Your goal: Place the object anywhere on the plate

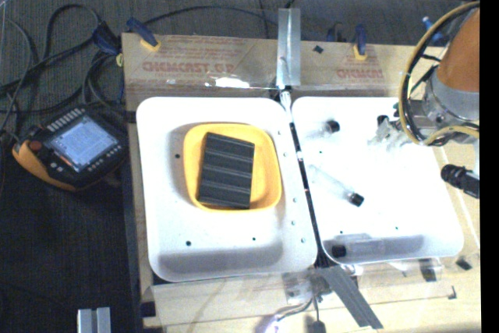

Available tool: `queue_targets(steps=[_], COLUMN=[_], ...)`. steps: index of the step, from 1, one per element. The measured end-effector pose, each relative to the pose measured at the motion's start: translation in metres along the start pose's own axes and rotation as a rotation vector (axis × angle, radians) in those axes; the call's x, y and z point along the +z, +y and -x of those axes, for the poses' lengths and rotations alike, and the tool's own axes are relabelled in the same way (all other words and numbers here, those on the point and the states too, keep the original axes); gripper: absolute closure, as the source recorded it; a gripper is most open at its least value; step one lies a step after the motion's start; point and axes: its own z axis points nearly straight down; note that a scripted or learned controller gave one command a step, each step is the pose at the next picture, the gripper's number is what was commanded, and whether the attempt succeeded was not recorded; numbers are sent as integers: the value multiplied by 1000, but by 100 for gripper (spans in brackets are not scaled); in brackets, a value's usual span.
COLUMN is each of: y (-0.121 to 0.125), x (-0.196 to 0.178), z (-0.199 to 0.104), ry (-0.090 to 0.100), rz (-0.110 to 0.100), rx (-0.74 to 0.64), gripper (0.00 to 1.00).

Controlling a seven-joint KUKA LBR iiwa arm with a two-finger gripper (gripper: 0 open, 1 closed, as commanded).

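A yellow square plate [269, 168] lies in the left bin [160, 191]. A dark grey ridged block [227, 169] rests flat on the plate, near its middle. My gripper [387, 130] hangs over the upper right part of the right bin [405, 207], far from the plate. It is small and blurred, and nothing shows between its ends. The grey arm with its orange band [460, 62] comes in from the right edge.
The right bin holds a small black-capped piece [333, 125], a clear tube with a black cap [343, 191] and another clear tube [370, 248] by the front wall. A metal post [288, 51] stands behind the bins. A teach pendant [74, 148] lies left of the bench.
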Motion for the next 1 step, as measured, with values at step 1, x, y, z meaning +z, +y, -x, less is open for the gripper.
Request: queue_targets(steps=[1], y=[0], x=[0], z=[0], ry=[0], rz=[0], rx=[0], gripper=[0])
